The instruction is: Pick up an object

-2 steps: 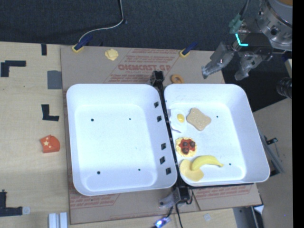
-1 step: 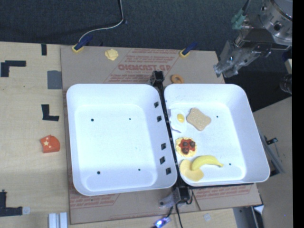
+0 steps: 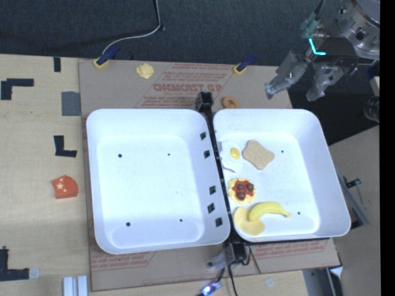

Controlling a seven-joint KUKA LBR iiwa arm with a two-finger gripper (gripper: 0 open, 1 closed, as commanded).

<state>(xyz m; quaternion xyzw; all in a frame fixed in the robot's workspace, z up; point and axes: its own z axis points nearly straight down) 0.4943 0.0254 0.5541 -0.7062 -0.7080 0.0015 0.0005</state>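
The right bin (image 3: 308,134) holds several toy foods. A tan bread slice (image 3: 258,155) lies near its middle, with a fried egg (image 3: 234,153) to its left. Below them sit a small red-topped tart (image 3: 242,190), a yellow banana (image 3: 267,211) and a pale yellow disc (image 3: 250,226). My gripper (image 3: 302,82) hangs open above the bench behind the right bin's far edge, fingers spread, nothing between them. It is well above and behind the foods.
The left bin (image 3: 148,177) sits beside the right one. Outside the bins lie a yellow piece (image 3: 145,71), a small ring (image 3: 229,102) by the divider and a red piece (image 3: 65,187) on the bench at the left.
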